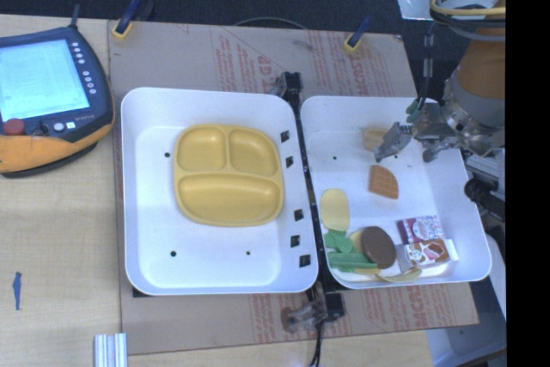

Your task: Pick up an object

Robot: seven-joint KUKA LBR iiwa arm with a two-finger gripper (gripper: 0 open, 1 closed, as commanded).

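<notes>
Jaws (411, 141) seen apart, nothing clamped, above right bin (314, 185). Carton (423, 241) print seen, not readable. Pendant (51, 94) text blurred.

Both bins, the left bin (146, 185) and the right bin (344, 120), look like smooth white plastic with a soft sheen. The yellow divided plate (229, 174) is matt plastic. Under them lies a brown cardboard sheet (215, 56), dull and printed, on a pale wood-look bench (51, 271). The small packets (425, 241) seem glossy printed paper, though they are blurred.
</notes>
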